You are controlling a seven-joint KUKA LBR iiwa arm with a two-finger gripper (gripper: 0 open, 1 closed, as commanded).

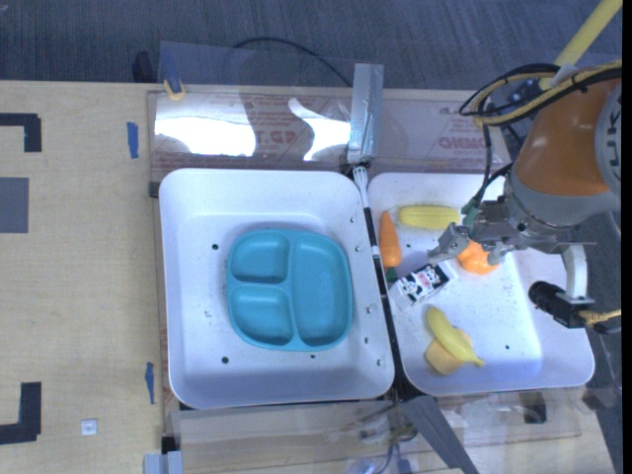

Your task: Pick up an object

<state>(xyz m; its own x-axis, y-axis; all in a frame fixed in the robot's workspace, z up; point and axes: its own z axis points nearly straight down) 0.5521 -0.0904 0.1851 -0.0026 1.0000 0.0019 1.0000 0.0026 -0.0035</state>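
Gripper: I see the gripper (464, 241) low over the right bin (563, 363), the grey arm (558, 156) with its orange band behind it. I cannot tell how it is set or whether it has hold of anything.
Orange piece: a small orange object (476, 258) sits just beside the gripper tip, touching or nearly so.
Corn: a yellow corn cob (427, 216) lies just up and left of the tip.
Carrot: an orange carrot (389, 242) rests left of the tip, against the wall between the bins.
Black-and-white item: a small patterned object (424, 281) lies just below the tip; I cannot read it.
Banana: a yellow banana (449, 342) lies further below.
Left bin: the left bin (197, 205) holds a blue divided plate (290, 287), well away.
Writing: red print on the cardboard backing (434, 131) is too blurred for me to read.
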